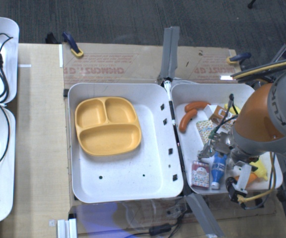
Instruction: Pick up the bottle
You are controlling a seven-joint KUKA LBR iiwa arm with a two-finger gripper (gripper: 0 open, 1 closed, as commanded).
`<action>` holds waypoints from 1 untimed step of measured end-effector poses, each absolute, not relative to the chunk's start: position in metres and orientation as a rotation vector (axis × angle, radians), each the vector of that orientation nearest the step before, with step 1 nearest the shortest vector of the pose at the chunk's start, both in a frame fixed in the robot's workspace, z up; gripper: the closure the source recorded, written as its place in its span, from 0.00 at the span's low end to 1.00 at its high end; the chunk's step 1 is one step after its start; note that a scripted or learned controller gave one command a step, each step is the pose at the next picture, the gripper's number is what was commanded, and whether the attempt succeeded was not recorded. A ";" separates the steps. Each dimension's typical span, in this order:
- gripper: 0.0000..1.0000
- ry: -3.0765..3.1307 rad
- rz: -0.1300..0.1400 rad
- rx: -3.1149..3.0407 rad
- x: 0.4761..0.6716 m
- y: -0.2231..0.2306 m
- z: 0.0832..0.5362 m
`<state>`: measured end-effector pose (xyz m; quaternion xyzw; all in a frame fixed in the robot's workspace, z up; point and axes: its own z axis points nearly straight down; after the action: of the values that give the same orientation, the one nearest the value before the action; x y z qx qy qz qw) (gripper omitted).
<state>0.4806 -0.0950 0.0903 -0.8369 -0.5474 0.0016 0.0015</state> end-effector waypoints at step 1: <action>1.00 -1.711 0.008 -2.629 0.480 -0.096 0.099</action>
<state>0.4803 -0.0960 0.0985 -0.8381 -0.5455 0.0025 0.0022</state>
